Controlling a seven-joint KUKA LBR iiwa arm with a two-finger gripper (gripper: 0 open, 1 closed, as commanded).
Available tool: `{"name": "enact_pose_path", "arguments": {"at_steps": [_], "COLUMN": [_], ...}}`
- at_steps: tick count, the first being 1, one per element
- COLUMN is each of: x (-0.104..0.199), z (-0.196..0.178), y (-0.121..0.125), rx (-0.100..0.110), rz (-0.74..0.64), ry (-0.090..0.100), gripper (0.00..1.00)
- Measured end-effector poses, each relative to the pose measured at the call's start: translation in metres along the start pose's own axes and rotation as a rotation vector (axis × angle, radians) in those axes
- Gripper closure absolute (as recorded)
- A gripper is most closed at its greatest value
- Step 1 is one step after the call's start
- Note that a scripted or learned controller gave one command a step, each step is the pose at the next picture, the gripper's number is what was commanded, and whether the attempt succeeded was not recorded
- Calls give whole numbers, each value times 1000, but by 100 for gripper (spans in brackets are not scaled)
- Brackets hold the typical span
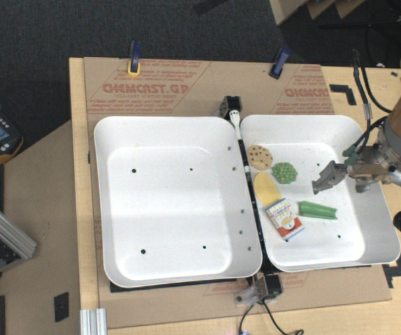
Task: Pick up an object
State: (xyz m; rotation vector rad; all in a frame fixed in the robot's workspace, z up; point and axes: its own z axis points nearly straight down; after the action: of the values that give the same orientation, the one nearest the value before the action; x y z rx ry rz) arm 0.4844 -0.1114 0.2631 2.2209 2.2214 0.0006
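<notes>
Several small items lie in the right bin [347,246]. A round tan cookie [260,157] sits near its left wall. Beside the cookie is a green bumpy ball [283,172], and a yellow piece [265,187] lies just below them. A small white and red carton [285,219] rests below the yellow piece, and a long green pod [317,210] lies to its right. My gripper [325,179] hangs over the right half of this bin, right of the green ball and above the pod, apart from both.
The left bin [106,187] stands beside the right one, with a black divider strip [246,180] between them. Both rest on a cardboard sheet [186,82] held by two clamps [135,60] at the back. The arm's cables [362,96] hang at the right.
</notes>
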Motion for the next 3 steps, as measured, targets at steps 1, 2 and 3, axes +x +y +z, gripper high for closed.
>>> {"name": "enact_pose_path", "arguments": {"at_steps": [1,2,3], "x": [0,89,154], "z": [-11,-52,-108], "y": [1,-4,-4], "rx": [-3,-5,-7], "rz": [-1,-10,-7], "ry": [-1,3,3], "gripper": [100,100,100]}}
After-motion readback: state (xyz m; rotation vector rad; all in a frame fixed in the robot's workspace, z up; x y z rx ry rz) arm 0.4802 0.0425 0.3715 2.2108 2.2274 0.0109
